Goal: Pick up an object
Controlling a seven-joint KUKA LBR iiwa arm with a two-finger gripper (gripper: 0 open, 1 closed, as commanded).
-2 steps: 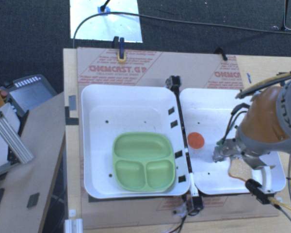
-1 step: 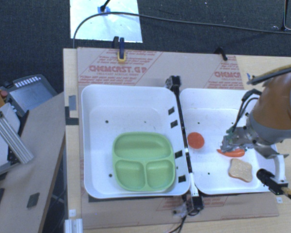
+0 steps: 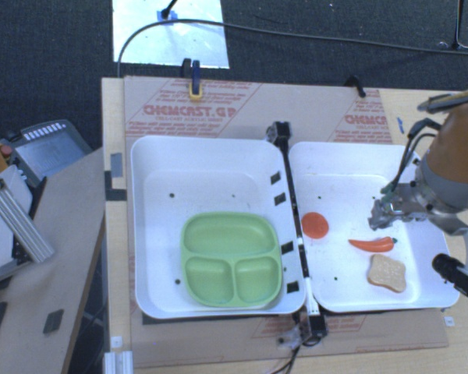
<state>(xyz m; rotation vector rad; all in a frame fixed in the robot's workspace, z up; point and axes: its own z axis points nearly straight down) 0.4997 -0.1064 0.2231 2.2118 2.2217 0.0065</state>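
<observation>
Red-orange and glossy, the long chilli-shaped plastic pepper w/ green stem (image 3: 372, 245) lies flat on the floor of the right-hand shallow white bin (image 3: 335, 170), stem end pointing to the view's right. It looks the likeliest pick target, since the tool (image 3: 384, 213) hangs just above and slightly left of its middle. Tool is small and dark against the bin floor; can't tell if it's open or closed, and nothing is visibly held in it.

Just below the pepper, near the bin's front-right corner, lies a tan toast-shaped slice of toy bread (image 3: 387, 273), close to the pepper but apart from it. To the pepper's left, near the divider, sits a flat round orange-red disc (image 3: 315, 225), prob. a toy tomato slice. All 3 items are spread out w/ gaps between them, which judged from here leaves room for a top-down grasp w/o bumping neighbours.

The grey arm w/ orange band (image 3: 458, 150) comes in from the right, wrist bent down over the bin, consistent w/ a vertical approach.

Left-hand white bin (image 3: 164, 170) holds a pale green three-compartment plastic plate (image 3: 232, 257) near its front. Both bins rest on a printed cardboard sheet (image 3: 218, 107) on the worktop, clipped at the back edge, presumably to stop it sliding.
</observation>
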